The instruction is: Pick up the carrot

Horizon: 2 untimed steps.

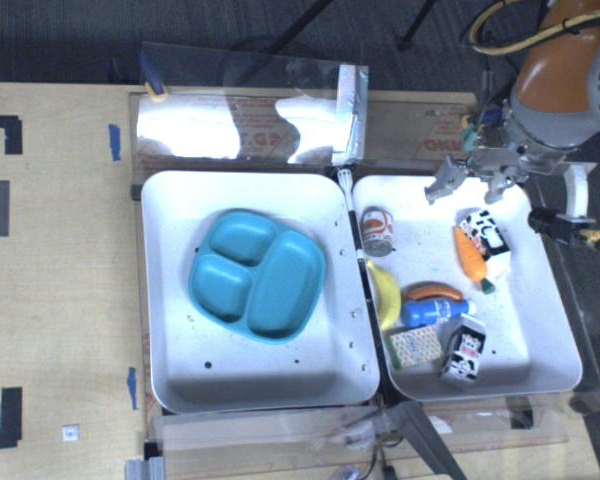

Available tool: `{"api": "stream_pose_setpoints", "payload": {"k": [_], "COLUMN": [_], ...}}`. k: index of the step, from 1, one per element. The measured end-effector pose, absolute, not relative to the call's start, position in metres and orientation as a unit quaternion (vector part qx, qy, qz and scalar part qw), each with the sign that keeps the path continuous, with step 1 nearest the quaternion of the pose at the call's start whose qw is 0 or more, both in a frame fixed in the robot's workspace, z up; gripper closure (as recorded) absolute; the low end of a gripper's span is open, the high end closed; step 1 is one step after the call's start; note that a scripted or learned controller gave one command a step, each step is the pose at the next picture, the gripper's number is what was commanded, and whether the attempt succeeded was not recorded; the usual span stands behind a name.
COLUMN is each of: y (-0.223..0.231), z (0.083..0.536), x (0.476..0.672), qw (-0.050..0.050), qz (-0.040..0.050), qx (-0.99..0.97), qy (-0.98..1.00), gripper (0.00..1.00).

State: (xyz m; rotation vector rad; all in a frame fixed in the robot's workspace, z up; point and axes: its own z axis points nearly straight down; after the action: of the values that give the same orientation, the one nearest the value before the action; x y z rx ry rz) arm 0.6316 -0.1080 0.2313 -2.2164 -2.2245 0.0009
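The claw (477, 180) hangs over the far edge of the right bin (550, 353), its two fingers spread apart with nothing between them and nothing touching them. The carrot (470, 255) lies in that same bin, just nearer the camera than the claw and a little to its right side of the bin, stretched along the bin floor with its green end pointing toward the near rim. A small black-and-white carton (488, 234) sits right against the carrot's far end, between carrot and claw. Away from the claw, a red-and-white can (377, 231) stands by the wall shared with the left bin (170, 268). Toward the near side there is a cluster: a banana (384, 293), an orange-and-brown sausage-shaped piece (435, 291), a blue container (435, 312) touching it, a speckled packet (415, 346), and a second black-and-white carton (466, 353). The left bin carries a blue three-section plate (257, 274), well apart from the claw. Both bins rest on the pale wooden bench (50, 268).
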Motion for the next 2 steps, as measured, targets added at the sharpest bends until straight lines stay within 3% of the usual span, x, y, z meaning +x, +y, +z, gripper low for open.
{"api": "stream_pose_setpoints", "payload": {"k": [1, 2], "y": [-0.17, -0.186], "z": [0.115, 0.108], "x": [0.66, 0.606], "qw": [-0.016, -0.023], "qz": [-0.0082, -0.0145], "qx": [-0.683, -0.739], "qy": [-0.73, -0.673], "gripper": [0.0, 0.0]}}
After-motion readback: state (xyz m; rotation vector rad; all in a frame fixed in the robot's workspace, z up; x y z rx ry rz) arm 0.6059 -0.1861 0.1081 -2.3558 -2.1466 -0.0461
